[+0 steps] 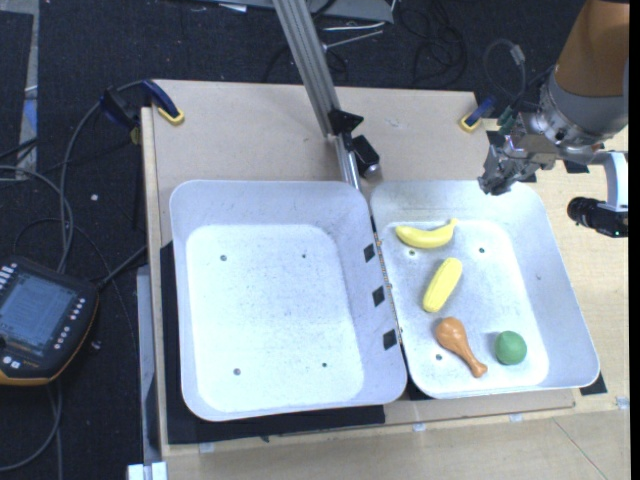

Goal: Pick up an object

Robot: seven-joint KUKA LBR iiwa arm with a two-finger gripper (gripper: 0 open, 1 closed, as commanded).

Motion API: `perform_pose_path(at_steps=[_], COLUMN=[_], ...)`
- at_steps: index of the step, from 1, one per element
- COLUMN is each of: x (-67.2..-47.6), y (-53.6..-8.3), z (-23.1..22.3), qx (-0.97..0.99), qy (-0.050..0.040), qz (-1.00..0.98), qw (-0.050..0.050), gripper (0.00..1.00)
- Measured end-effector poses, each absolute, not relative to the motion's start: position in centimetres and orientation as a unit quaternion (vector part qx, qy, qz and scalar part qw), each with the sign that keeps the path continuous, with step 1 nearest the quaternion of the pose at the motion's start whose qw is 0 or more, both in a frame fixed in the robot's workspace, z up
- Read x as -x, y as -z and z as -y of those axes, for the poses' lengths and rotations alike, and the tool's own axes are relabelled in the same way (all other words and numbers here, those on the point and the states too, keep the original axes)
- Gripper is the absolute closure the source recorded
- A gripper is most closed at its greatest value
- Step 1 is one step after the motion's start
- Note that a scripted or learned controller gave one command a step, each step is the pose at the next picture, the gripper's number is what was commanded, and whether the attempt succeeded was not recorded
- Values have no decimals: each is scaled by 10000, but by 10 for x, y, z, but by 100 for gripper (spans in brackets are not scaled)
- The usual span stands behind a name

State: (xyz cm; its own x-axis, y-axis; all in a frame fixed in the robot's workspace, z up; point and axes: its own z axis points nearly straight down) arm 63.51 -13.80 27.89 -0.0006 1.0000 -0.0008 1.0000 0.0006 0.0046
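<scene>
While the arm is reaching in from 3 o'clock, the gripper [497, 180] is hanging over the right bin [565, 298] at its 1 o'clock corner, apart from all objects; whether it is released or clenched cannot be told. Inside that bin, the banana [426, 234] is lying toward 12 o'clock, the yellow corn-like piece [442, 284] sitting just below it, the orange drumstick [460, 345] and green ball [510, 347] resting toward 6 o'clock. Left bin [200, 268] is sitting beside it at 9 o'clock.

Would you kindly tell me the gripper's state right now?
Gripper: cannot be told; it hangs above the right bin's far edge.
</scene>
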Motion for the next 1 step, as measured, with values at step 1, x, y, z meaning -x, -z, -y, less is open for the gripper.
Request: perform_pose_path(at_steps=[1], x=[-639], y=[-268], z=[95], qx=[-7058], qy=[-1], qz=[-7084], qw=[-4], gripper=[100])
